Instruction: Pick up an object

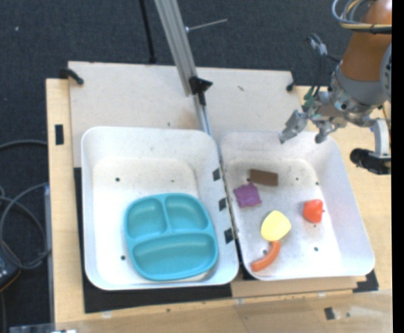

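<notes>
On the bench: two white bins, gripper above the upper edge of the right one.

In the right half of the frame, the right bin contains a brown block toward its upper middle, a purple block just below and left of it, a yellow piece near the centre, an orange carrot-shaped piece touching the yellow piece's lower edge, and a small red-orange object at right, apart from the others. The left bin holds a teal divided plate in its lower half. The gripper, at upper right, hangs with fingers spread, nothing between them, well apart from every object.
</notes>
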Robot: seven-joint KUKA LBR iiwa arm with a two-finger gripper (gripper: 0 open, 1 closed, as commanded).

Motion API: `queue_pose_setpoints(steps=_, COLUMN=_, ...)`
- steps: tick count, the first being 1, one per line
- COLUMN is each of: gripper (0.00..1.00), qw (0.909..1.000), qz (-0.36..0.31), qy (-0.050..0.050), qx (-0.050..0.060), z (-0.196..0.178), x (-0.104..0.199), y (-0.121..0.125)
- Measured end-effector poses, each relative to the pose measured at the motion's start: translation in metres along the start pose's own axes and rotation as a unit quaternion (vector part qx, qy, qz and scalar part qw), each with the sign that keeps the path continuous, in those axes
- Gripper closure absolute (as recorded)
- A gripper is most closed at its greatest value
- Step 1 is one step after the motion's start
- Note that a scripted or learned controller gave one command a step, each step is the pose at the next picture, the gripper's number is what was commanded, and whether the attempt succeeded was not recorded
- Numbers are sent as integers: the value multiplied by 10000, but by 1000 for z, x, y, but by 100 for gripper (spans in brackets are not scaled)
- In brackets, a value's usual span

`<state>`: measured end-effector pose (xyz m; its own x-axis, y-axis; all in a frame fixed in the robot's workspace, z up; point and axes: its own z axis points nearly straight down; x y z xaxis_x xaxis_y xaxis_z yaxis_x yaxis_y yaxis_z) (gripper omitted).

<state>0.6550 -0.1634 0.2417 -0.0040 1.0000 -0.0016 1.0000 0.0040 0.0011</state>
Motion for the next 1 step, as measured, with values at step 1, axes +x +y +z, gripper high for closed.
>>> queue_pose_setpoints(steps=1, gripper=0, qw=10000, qz=-5, qy=-6, qx=3, z=0, x=0, y=0)
